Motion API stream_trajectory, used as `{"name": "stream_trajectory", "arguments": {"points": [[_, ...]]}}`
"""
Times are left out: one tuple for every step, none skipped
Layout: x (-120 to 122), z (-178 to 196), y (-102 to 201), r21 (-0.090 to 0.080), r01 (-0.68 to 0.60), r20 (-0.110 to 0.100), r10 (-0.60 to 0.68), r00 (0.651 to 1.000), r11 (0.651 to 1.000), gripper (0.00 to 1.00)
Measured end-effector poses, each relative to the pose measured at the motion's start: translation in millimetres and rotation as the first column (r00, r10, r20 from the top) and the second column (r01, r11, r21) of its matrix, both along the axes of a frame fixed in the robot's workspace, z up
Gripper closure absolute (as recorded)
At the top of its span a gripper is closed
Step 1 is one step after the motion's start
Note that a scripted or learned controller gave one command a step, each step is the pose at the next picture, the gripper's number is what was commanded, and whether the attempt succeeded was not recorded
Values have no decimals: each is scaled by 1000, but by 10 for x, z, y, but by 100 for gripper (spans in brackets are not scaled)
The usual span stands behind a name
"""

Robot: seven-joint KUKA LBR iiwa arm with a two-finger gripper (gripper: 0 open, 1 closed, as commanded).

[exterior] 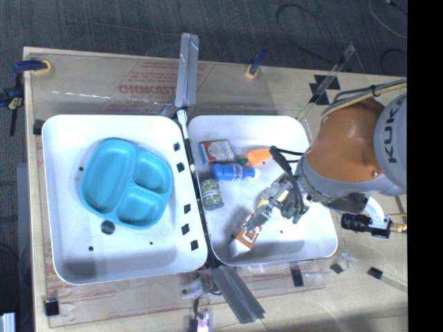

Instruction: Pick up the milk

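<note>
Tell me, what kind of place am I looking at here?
Probably a robotics lab test bench: a grey-and-orange robot arm reaches over two white bins clamped to a wooden bench, with small grocery items and a blue divided plate inside.

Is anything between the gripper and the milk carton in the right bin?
Nothing visible. The gripper sits directly over the upper end of the milk carton, which lies tilted near the right bin's front wall. The blue bottle and can lie off to the side.
</note>
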State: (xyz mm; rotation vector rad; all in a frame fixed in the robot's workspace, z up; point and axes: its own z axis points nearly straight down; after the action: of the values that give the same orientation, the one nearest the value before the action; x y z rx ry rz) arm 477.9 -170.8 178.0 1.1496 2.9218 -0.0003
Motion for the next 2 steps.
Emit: {"name": "stream_trajectory", "arguments": {"points": [[-13, -801, 199, 4, -297, -5, 297, 955, 955, 0], [-3, -711, 199, 5, -299, -5, 299, 954, 954, 100]]}}
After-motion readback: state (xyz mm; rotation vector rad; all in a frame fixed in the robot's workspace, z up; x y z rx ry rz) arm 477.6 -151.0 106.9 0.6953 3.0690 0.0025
